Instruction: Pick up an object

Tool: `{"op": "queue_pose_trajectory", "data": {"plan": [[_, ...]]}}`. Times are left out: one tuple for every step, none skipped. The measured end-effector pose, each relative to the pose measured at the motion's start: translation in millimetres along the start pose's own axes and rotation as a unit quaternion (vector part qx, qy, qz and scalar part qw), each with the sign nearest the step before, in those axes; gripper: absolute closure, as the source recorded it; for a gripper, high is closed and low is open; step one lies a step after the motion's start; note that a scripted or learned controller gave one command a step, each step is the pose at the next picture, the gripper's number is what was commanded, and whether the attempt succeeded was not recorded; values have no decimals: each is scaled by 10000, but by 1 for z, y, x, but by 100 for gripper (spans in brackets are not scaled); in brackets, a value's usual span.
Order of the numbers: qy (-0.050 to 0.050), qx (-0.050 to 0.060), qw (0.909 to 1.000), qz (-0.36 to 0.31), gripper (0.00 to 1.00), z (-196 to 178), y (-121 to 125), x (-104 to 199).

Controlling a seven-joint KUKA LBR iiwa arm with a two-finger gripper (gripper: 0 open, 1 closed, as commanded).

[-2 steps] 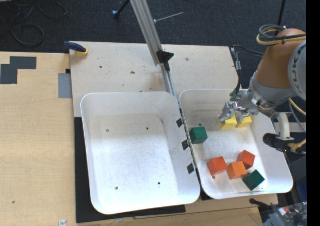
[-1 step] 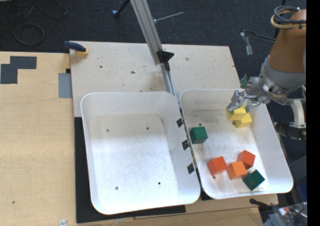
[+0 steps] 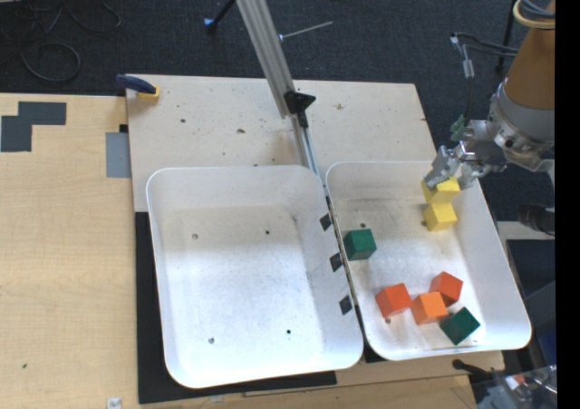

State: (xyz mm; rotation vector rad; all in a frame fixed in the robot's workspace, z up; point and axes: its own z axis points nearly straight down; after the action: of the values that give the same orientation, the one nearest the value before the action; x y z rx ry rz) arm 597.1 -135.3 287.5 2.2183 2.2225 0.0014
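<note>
The grey two-finger gripper [image 3: 446,173] is gripping a small yellow cube [image 3: 441,187] above the right white bin [image 3: 507,282]. Another yellow cube [image 3: 440,214] is lying just below it.

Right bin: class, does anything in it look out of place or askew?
Nothing looks spilled or damaged. In the right bin, one yellow block sits at the gripper, above another yellow block. The green and orange blocks lie loosely scattered.

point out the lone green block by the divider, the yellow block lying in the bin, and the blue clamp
green block [image 3: 360,243], camera view, top face
yellow block [image 3: 440,214], camera view, top face
blue clamp [image 3: 136,85], camera view, handle
</note>
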Motion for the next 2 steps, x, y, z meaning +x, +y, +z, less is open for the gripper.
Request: {"op": "queue_pose_trajectory", "data": {"plan": [[13,35,10000,-8,100,13,-11,43],[15,40,10000,-15,100,32,-16,98]]}}
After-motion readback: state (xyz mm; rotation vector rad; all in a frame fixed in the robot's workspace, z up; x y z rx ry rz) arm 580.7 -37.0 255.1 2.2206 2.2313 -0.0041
